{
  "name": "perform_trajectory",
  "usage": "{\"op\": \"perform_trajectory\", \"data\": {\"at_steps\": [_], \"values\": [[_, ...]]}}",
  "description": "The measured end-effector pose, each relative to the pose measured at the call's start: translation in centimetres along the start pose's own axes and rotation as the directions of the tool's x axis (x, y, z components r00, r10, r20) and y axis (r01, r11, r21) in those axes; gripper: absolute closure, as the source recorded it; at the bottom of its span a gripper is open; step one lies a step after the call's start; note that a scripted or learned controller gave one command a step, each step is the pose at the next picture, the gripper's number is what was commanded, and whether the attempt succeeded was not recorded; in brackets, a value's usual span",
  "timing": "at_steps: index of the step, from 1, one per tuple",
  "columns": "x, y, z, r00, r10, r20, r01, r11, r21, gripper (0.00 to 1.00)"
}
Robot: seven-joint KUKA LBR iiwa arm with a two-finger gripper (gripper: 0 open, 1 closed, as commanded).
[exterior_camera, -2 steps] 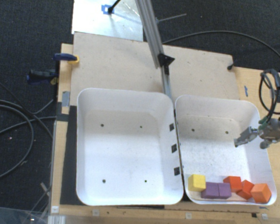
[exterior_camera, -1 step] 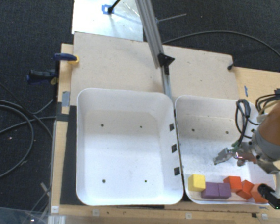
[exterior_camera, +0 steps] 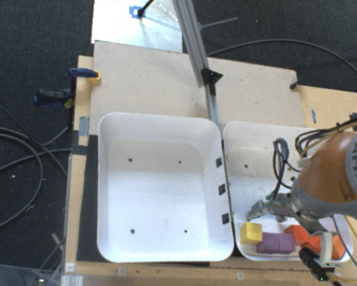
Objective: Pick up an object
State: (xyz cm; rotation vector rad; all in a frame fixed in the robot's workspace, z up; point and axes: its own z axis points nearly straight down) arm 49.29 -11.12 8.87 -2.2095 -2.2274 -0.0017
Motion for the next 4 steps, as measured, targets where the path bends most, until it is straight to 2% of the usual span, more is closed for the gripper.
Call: {"op": "perform_trajectory", "data": {"at_steps": [1,2,3,4], "values": [[-0.6,7.7,-0.3,1.0,-0.001,0.006,0.001,1.0,-0.012,0.0],[2.0,6.0,-0.1,1.0,0.001,0.003,-0.001,1.0,-0.001,0.0],[-4.6,7.1,-14.6,1.0,0.009,0.009,-0.008,1.0,-0.013,0.0],[-7.3,5.4,0.1,1.0,0.009,0.004,-0.009,1.0,-0.001,0.0]]}}
